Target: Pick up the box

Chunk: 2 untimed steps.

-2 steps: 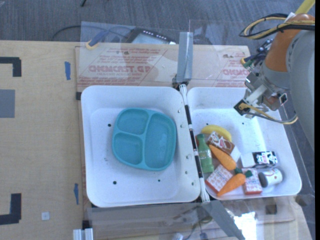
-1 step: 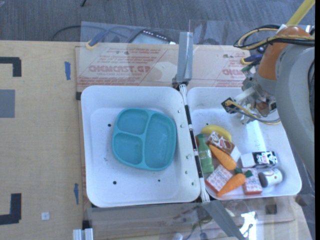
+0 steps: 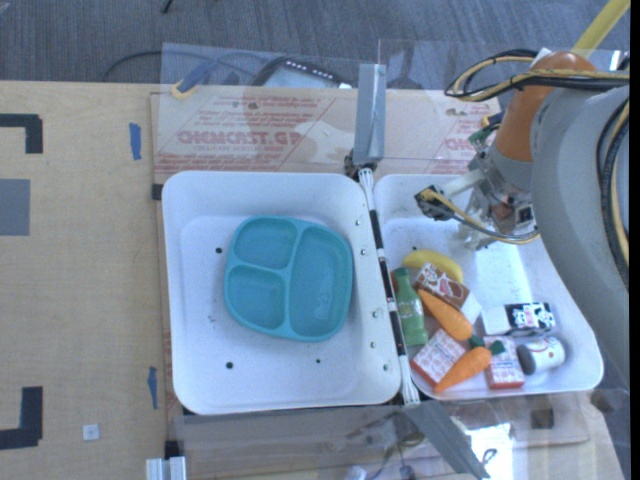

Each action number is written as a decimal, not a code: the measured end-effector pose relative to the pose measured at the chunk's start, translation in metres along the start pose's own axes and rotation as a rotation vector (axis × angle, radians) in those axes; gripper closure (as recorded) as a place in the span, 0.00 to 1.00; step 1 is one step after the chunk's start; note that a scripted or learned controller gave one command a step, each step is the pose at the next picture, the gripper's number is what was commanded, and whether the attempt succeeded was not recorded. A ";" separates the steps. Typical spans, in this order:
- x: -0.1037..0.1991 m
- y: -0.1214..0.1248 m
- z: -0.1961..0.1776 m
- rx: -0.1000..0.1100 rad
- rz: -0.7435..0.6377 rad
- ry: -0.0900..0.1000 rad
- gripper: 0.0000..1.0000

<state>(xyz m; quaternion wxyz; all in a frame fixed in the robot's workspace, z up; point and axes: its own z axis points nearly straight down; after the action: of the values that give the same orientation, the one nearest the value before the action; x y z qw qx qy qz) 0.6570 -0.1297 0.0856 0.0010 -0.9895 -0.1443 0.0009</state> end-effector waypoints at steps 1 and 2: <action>-0.031 -0.038 -0.001 -0.001 -0.199 0.004 1.00; -0.026 0.044 0.000 -0.003 -0.108 0.001 1.00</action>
<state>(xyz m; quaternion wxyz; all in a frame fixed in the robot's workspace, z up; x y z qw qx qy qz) 0.6444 -0.1792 0.0851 -0.0002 -0.9803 -0.1976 -0.0001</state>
